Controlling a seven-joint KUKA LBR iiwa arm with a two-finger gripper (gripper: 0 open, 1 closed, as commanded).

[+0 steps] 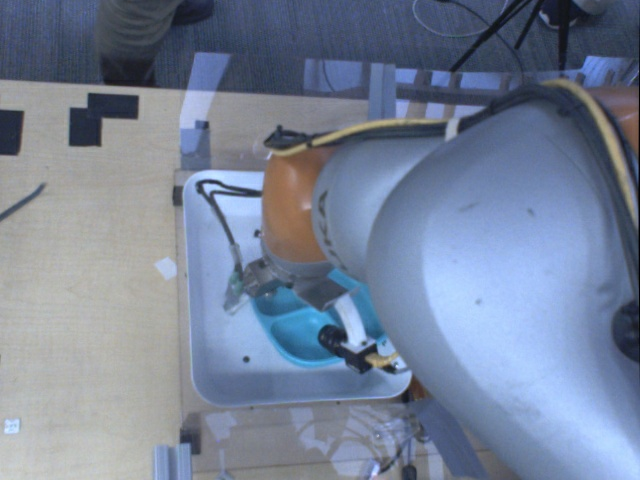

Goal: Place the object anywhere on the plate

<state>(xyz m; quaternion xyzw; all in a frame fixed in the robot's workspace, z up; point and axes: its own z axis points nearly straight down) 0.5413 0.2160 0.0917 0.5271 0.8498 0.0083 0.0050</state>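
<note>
A blue plate (298, 336) with a raised divider lies in the white bin (212, 363), towards the bin's right side. The grey arm with its orange band (290, 218) covers much of the plate and the bin's right part. My gripper (237, 290) hangs low over the bin floor just off the plate's left rim. Something small and pale greenish shows at its tip, too blurred to name. A thin black cable (218, 213) runs from the bin's back left corner down to the gripper.
The pale wooden bench (90, 298) stretches to the left, with black marks (95, 118) at the back left. A person's legs (140, 18) stand behind the bench, and a tripod (520, 18) is at the back right. The arm hides the second bin.
</note>
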